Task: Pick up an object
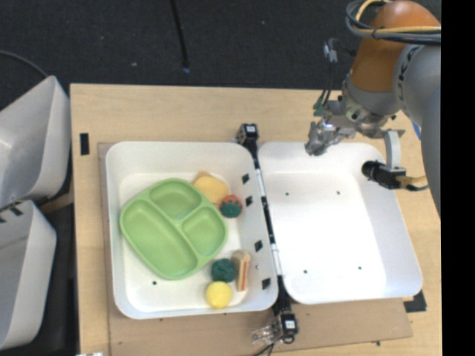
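1. Gripper [318,145] is stationed over the far edge of the right bin [334,221], well apart from the green tray [172,227] in the left bin [119,199]. Whether the hand is wide, narrow or closed cannot be told at this angle; nothing is seen held in it.
2. All candidate objects sit around the green tray: a pale yellow piece [211,188] touching its far right corner, a dark green and red piece [231,207] just right of it, a dark green piece [221,270] at its near right corner, a yellow ball [219,294] nearer the camera than that, and a hot dog [241,270] to the right of the ball.
3. Risk: descending from the present station would close on bare bin floor, since no object lies there.
4. Risk: the objects are crowded between the green tray and the bin wall; a finger may land on the tray rim or a neighbour and push the target away.
5. Risk: round pieces may roll out of a closing grasp.
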You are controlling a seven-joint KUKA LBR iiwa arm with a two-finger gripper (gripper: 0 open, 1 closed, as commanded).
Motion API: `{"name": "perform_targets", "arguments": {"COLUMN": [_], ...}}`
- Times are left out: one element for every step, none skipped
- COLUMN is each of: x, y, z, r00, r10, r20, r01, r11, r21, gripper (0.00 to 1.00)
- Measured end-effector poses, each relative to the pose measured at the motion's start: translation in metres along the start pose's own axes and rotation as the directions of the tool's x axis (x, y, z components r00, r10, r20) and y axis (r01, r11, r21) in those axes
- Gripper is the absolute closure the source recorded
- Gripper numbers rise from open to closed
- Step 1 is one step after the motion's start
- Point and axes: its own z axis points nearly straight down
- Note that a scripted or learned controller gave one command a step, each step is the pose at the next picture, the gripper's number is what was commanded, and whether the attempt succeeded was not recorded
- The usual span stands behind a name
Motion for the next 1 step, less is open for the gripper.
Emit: {"name": "perform_targets", "arguments": {"x": [0.0034], "y": [0.011], "z": [-0.0553], "r00": [1.0], "r10": [0.0], "r20": [0.0], "r01": [0.0], "r11": [1.0], "r21": [0.001], "gripper": [1.0]}}
